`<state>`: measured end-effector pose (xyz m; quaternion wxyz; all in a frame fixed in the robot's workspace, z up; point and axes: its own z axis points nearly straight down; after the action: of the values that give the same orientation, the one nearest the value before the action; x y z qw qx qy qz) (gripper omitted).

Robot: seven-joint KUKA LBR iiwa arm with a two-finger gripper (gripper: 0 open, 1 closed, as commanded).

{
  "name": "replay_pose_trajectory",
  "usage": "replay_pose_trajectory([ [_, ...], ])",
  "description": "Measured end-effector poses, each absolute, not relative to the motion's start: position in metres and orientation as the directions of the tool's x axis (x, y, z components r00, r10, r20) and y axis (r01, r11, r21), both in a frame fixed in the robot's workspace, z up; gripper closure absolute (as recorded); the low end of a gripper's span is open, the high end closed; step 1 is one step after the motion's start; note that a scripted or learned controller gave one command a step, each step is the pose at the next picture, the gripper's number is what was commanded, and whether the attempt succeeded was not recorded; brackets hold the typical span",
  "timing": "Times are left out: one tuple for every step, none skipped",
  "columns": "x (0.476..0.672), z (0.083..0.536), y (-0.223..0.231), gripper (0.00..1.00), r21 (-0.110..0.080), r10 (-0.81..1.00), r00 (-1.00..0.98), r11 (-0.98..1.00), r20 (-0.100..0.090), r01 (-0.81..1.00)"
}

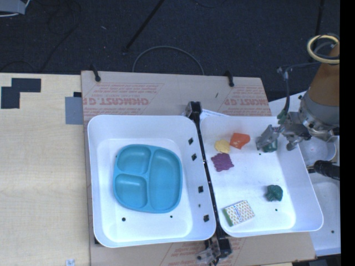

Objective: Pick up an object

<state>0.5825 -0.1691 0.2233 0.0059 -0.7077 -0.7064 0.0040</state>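
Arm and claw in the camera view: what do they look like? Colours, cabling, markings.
The arm enters from the right edge: a rounded segment that looks orange-tan above a grey metallic wrist. A pale yellowish loop, likely cabling, sits on top of it, and thin dark wires run near the wrist. The claw is small, grey metal with dark parts, blurred at its tips. No readable markings.

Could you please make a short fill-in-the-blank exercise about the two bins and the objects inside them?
1. The blue divided plate lies in the ____ bin.
2. The purple object lies just below the ____ object.
3. The patterned sponge lies near the ____ edge of the right bin.
4. The pincer hangs over the ____ bin.

Missing words: left; yellow; front; right
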Motion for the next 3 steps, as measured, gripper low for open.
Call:
replay_pose_trajectory([
  [0.585, 0.230, -0.169, 0.00, -0.001, 1.000, 0.000, 0.000, 0.000, 1.000],
  [0.589, 0.168, -0.164, 0.00, -0.006, 1.000, -0.001, 0.001, 0.002, 1.000],
  [0.577, 0.112, -0.163, 0.00, -0.008, 1.000, 0.000, 0.000, 0.002, 1.000],
])
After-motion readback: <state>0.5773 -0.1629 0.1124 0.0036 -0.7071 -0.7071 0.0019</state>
